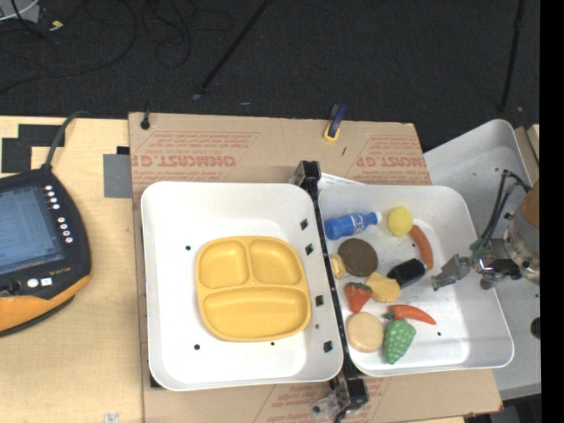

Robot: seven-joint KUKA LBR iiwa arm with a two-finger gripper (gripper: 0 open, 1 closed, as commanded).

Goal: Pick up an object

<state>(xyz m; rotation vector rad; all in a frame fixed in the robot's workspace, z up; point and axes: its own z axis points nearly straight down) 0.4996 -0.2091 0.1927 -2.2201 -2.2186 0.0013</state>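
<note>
**Pick not yet begun**

Gripper (pixel 449 273) hovers at the right bin's (pixel 480 346) right side, jaws slightly parted, holding nothing. Toy foods cluster along that bin's left: blue bottle (pixel 351 226), lemon (pixel 400 220), black block (pixel 407 271), carrot (pixel 411 314). Choosing, descending, grasping and lifting all remain.

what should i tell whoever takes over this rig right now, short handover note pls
Gripper: over the right bin's right side, nothing between its fingers; open or shut is unclear.
Things: toy food lies in the right bin's left half, including the blue bottle, yellow lemon, brown disc, black block and green piece. The yellow tray sits in the left bin.
Done: nothing picked yet.
Left: choose an object, grasp, lift.
</note>
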